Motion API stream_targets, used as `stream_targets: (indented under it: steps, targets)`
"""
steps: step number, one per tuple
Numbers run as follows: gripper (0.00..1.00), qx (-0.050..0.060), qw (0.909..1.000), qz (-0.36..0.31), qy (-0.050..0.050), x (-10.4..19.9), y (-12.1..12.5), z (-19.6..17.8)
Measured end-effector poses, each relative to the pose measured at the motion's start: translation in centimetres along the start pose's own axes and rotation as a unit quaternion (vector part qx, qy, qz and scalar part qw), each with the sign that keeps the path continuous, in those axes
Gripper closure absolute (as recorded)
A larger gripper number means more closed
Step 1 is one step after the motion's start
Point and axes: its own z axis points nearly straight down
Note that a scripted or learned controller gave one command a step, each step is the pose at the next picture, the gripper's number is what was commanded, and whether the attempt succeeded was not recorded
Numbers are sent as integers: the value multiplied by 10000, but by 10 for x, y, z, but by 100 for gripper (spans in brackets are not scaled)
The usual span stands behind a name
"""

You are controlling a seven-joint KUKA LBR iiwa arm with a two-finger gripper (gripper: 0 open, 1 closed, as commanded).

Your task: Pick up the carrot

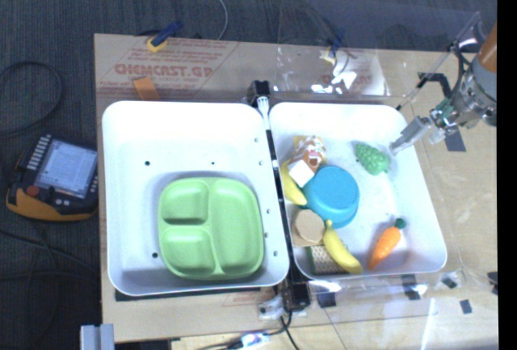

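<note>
The orange carrot with a small green top lies in the near right corner of the right bin, tilted, its top pointing away from me. My gripper hangs over the bin's far right edge, well behind the carrot and close to a green bumpy toy. Nothing shows in its grasp. The arm comes in from the right edge of the camera view.
The right bin also holds a blue bowl, two bananas, a white cube, a tan disc and a speckled round toy. A green divided plate sits in the left bin.
</note>
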Motion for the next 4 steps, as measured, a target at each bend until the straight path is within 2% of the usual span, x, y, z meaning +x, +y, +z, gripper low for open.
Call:
stream_targets:
  steps: [1, 2, 3, 4]
  targets:
    - [0, -26, 9912, -1320, 1, 15, -48, 135]
    - [0, -121, 9775, -2101, -115, 45, -79, 166]
    - [100, -153, 9775, -2100, -124, 45, -76, 155]
    - [0, -146, 9775, -2100, -117, 45, -77, 156]
